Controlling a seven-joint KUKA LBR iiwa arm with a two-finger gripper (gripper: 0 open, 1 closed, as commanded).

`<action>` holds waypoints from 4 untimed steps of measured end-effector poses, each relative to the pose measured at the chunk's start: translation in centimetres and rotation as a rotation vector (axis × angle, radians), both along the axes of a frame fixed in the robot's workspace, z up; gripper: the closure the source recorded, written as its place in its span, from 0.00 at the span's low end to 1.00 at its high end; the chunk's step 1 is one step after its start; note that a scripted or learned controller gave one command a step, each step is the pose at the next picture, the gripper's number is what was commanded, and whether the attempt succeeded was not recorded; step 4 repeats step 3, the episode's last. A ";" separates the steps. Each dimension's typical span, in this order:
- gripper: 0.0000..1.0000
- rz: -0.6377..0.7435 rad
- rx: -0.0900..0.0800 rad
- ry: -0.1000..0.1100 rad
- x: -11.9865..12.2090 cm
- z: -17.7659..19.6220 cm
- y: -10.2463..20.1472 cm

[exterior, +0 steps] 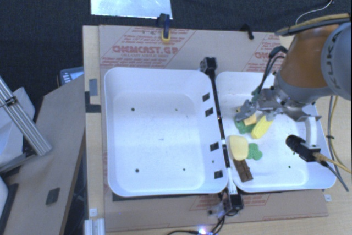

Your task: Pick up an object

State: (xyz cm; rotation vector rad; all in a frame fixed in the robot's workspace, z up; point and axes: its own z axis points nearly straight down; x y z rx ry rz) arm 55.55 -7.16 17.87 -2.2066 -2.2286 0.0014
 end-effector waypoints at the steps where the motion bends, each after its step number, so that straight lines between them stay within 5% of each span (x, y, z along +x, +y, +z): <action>1: 0.00 -0.013 -0.001 0.001 -6.2 -9.9 -1.7; 2: 1.00 -0.008 -0.003 -0.009 -5.8 -8.3 -1.6; 3: 1.00 -0.001 -0.003 -0.016 -2.8 1.1 2.8; 4: 1.00 -0.001 -0.003 -0.016 -2.8 1.1 2.8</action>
